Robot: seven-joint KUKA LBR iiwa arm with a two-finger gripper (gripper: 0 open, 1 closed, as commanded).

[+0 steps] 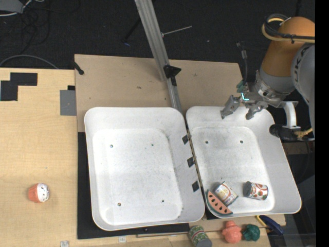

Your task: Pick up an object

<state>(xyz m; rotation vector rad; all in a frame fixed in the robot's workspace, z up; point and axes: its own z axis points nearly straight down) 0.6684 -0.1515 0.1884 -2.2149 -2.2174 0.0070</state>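
Observation:
My gripper (240,110) hangs over the far edge of the right bin (241,138), open, with nothing between its fingers. At the near end of that bin lie a small tipped can with a pale label (224,193), a dark can with a red and white label (255,190) and a watermelon-slice toy (218,204) against the near left rim. All three sit well in front of the gripper. The left bin (136,166) stands beside it.
A slanted metal rail (158,45) runs from the back toward the gap between the bins. In front of the right bin lie a green can (198,235), a pink toy (232,232) and a dark green toy (251,232). A red and white ball (38,193) rests on the wooden bench at left.

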